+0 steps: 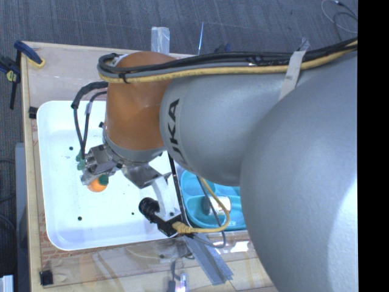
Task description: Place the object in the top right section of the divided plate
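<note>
The small orange object (96, 185) lies in the left white bin (55, 163), touching the tip of your gripper (95, 170). You cannot tell whether the fingers are open or closed on it. To the right, the blue divided plate (206, 208) sits mostly hidden under the grey arm (273, 157). Risk: lifting without a real grip would leave the object behind.

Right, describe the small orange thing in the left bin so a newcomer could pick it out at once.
Start at the left white bin, the one the grey arm's orange band hangs over. Just below that band, at the gripper, sits a small round orange object with a green bit on top, possibly a toy fruit. It is the one brightly coloured item on that bin's white floor; the other marks there are tiny dark specks.
</note>
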Robot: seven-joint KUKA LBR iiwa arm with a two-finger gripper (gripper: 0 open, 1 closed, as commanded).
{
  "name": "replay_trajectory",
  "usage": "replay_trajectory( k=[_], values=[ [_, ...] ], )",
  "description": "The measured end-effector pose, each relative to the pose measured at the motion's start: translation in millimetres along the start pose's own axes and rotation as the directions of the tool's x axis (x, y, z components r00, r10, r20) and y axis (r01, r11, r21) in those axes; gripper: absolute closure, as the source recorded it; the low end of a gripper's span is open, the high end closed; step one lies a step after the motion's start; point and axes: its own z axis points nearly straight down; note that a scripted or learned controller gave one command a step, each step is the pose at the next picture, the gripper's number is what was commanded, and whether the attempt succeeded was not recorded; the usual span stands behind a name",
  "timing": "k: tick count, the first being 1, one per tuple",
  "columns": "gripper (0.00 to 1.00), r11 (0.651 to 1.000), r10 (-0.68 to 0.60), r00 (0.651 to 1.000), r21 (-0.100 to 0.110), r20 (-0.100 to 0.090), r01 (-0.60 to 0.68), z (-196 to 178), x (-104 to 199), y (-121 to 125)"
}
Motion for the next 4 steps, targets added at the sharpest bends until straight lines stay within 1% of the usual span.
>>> replay_trajectory(
  k=[1,2,3,4],
  values=[
    [1.00,0.990,-0.141,0.990,0.002,-0.001,0.141,-2,-2,-4],
    [1.00,0.963,-0.268,0.963,0.004,-0.002,0.268,1,-6,-5],
    [1.00,0.900,-0.436,0.900,0.000,0.000,0.436,39,-8,-6],
    [1.00,0.798,-0.602,0.798,-0.002,0.002,0.602,38,-2,-4]
  ],
)
